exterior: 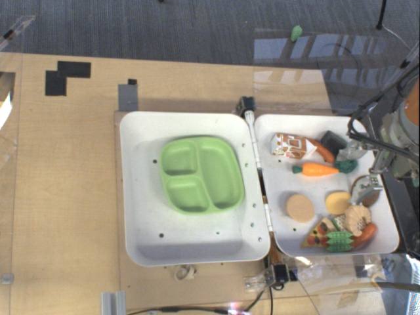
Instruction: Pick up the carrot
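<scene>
The orange toy carrot (pixel 319 170) with its green leafy end lies flat in the right white bin (pixel 394 238), near the top, just under a small brown and white carton (pixel 293 146), so it can be reached from above. The jaws (pixel 365 190) hang low at the right side of that bin, near the carrot's green end, and nothing is between them; I cannot tell if they are spread or pressed together. The green plastic plate (pixel 200 174) with three parts sits alone in the left white bin (pixel 141 241), well apart.
</scene>
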Robot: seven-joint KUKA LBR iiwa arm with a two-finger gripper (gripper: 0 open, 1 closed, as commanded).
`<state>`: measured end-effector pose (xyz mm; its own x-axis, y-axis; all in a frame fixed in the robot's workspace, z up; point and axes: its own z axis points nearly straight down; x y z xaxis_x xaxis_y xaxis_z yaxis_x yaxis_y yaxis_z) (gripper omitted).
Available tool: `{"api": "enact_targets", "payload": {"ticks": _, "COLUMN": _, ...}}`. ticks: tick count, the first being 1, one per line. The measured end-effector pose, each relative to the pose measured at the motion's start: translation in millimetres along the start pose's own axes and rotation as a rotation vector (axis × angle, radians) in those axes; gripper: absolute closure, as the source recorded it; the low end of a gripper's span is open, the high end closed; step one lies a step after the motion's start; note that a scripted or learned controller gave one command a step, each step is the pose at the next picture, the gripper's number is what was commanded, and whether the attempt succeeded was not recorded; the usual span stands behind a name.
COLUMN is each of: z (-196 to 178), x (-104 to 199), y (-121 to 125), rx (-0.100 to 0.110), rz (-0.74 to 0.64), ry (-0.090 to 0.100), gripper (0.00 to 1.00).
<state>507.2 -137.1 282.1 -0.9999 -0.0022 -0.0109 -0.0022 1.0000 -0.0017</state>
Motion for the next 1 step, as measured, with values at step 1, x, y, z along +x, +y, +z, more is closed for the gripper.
{"api": "enact_targets", "payload": {"ticks": 1, "z": 184.0, "x": -20.9, "y": -18.3, "rx": -0.001, "rz": -0.003, "ry": 0.001, "gripper": 0.00}}
